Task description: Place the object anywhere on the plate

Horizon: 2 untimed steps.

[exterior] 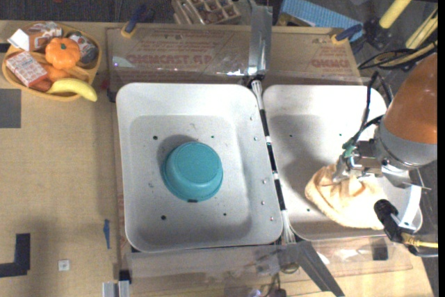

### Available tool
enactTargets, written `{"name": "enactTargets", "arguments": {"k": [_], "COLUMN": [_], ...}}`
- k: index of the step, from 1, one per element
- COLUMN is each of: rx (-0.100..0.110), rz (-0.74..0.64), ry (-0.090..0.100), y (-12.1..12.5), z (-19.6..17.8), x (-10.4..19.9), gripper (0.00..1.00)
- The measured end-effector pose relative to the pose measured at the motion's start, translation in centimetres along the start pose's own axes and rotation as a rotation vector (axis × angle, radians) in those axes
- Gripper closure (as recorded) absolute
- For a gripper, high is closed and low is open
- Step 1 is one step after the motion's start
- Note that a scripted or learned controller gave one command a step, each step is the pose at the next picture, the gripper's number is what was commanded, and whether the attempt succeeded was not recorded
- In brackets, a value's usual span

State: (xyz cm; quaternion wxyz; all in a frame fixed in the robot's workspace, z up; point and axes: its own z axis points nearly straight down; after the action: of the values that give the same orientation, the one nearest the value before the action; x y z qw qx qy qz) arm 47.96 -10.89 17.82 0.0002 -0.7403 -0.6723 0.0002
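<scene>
A: One object is being dealt with: a tan, crumpled thing, a cloth (345,199) by the look of it, lying in the right bin (306,115) toward its near right corner.

B: How is it being judged to handle?

A: As soft and light. It is heaped and folded, so it is likely to sag and trail when lifted, and a shallow pinch could slip off a single layer. A raised fold near the top of the heap is being judged the best place to take hold.

B: And the gripper (350,167)?

A: It is being held down at the cloth's upper edge, touching or nearly touching it. Whether it is open or closed cannot be told, and no cloth is being seen clearly between anything, so a hold is not being claimed.

B: Where is the plate?

A: One teal plate (193,170), round, is lying in the middle of the left bin (139,108), well apart from the cloth, with the bin walls between them.

B: What else is being counted?

A: Two white bins, side by side. One arm (411,125). Beyond the bins, at the bench's far left, one dish of toy food (50,60) is sitting, with one banana at its edge.
</scene>
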Motion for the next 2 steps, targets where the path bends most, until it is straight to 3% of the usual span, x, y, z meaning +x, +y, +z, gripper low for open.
{"name": "enactTargets", "arguments": {"k": [1, 2], "rx": [0.0, 0.0], "rz": [-0.001, -0.404], "ry": [-0.001, 0.0], "y": [0.1, 1.8], "z": [-4.6, -3.8], "x": [0.0, 5.5], "gripper": [1.0, 1.0]}}
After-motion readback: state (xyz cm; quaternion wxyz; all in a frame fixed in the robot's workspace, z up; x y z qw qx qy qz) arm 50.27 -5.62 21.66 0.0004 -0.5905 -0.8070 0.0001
